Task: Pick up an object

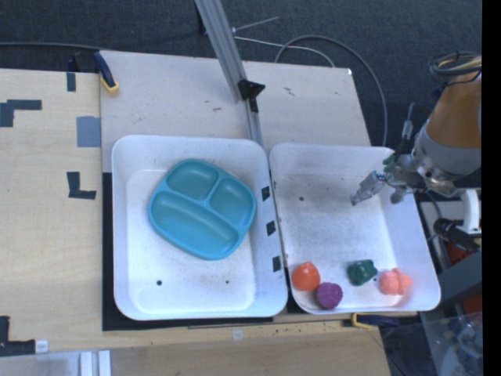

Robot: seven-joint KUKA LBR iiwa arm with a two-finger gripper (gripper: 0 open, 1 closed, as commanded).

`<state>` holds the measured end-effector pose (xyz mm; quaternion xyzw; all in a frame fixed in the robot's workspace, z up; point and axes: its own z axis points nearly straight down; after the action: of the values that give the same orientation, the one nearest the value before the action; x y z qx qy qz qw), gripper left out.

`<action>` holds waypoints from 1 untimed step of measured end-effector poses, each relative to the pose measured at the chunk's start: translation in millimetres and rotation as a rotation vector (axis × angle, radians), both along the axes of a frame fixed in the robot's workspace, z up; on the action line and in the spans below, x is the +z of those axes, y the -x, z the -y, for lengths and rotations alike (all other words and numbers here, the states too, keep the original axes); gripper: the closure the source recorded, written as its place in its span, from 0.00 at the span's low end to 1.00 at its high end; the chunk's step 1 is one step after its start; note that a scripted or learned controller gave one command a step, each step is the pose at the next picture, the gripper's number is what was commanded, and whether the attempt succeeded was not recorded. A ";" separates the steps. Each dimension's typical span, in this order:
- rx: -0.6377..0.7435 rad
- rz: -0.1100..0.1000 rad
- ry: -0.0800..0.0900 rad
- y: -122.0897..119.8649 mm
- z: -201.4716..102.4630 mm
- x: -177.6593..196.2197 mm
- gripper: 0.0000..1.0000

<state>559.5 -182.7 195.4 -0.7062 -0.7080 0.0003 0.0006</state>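
Several small objects lie along the near edge of the right bin (329, 210): an orange one (306, 275), a purple one (329, 294), a dark green one (362, 272) and a pink-orange one (394, 282). My gripper (379, 189) hangs over the right bin's far right part, well above and behind those objects. Its two grey fingers are spread apart with nothing between them.
A blue divided plate (203, 207) lies in the left bin (137, 288). A slanted metal rail (227, 49) crosses the bench behind the bins. Cables run behind the right bin. The arm's orange band (454, 120) is at the right.
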 end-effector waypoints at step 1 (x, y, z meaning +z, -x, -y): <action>0.000 0.000 0.000 0.0 0.0 0.1 0.00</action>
<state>559.5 -182.7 195.5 -0.7061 -0.7081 0.0002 0.0006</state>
